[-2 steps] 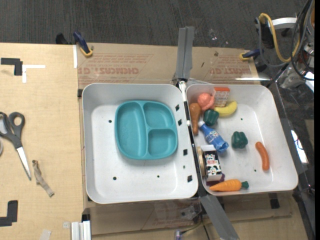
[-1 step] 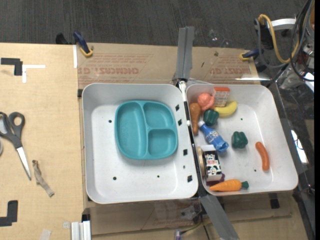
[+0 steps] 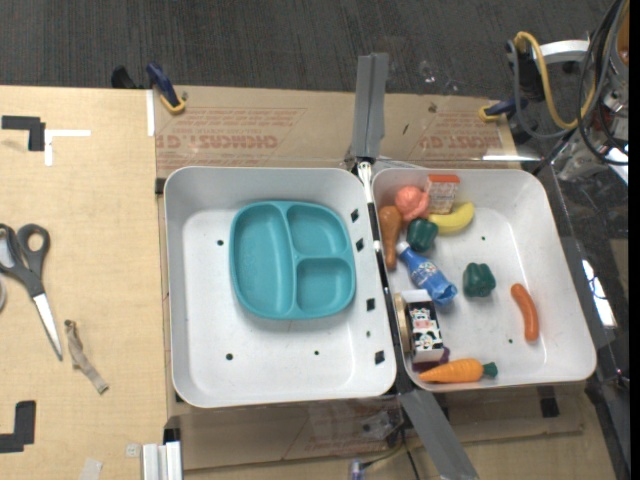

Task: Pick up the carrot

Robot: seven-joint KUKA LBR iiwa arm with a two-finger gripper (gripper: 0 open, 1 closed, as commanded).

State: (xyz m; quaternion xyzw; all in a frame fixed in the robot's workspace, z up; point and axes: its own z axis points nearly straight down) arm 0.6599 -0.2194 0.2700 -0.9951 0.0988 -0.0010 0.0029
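Observation:
The carrot (image 3: 455, 371) is orange with a green stem end. It lies flat along the front wall of the right bin (image 3: 555, 238), near that bin's front left corner, with its stem pointing right. A small milk carton (image 3: 424, 329) lies just behind it, close to touching.
The right bin also holds a red sausage (image 3: 525, 311), a green pepper (image 3: 479, 279), a blue bottle (image 3: 425, 274), a banana (image 3: 453, 218), a peach-coloured fruit (image 3: 411, 201), an orange-brown piece (image 3: 389, 226) and another green item (image 3: 421, 234). A teal divided plate (image 3: 293, 259) sits in the left bin (image 3: 190, 298). Scissors (image 3: 33, 278) lie on the bench at left.

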